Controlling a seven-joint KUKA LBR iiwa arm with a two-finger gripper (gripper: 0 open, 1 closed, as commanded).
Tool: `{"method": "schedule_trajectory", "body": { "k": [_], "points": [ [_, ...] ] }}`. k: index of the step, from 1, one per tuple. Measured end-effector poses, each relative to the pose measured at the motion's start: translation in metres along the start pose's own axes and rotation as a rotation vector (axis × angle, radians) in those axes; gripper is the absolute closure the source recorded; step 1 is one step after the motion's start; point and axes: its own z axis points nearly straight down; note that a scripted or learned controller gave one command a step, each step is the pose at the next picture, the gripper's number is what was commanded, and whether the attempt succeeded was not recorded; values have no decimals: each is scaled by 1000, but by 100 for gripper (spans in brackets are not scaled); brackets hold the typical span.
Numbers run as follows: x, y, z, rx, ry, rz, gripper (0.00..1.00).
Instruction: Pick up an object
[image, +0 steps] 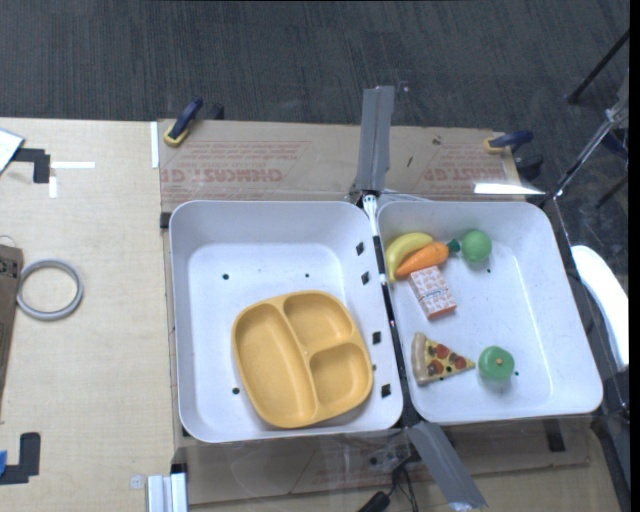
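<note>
- Lying loose on the floor of the right bin (560, 300) are six small toy foods, none of them lifted.
- At the picture's right edge, just outside that bin's wall, a pale, smooth, rounded form (603, 290) curves down; whether it belongs to the arm cannot be told.
- The banana (408, 246) is yellow, glossy and curved. It sits near the bin's far left corner, its long axis running from lower left to upper right.
- The carrot (422, 258) is orange and tapered. It touches the banana's near side and lies nearly parallel to it, with the thick end toward the right.
- A green ball-shaped fruit (475, 246) with a dark stem end sits just right of the carrot's thick end.
- A small box (433, 295), red and white and printed like a carton, lies flat below the carrot, its long axis tilted slightly from far left to near right.
- The pizza slice (438, 360) is a flat wedge with a tan crust and red dots. Its crust lies against the bin's left wall and its tip points right.
- A second green round fruit (495, 364) rests just off the pizza's tip, near the front wall.
- The left bin (200, 300) holds a yellow divided plate (300, 358). It is matte plastic with rounded corners and three compartments, and sits turned at an angle.
- Both bins are smooth white plastic and meet along a centre seam, resting on brown cardboard (260, 160) held by blue clamps (183, 120).
- A grey tape roll (47, 289) lies on the pale wooden bench (100, 400), well left of the bins.
</note>
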Motion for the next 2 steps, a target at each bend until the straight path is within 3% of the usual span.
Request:
{"method": "schedule_trajectory", "body": {
  "k": [2],
  "points": [
    [3,3,-15,3,-3,-8,100]
  ]
}}
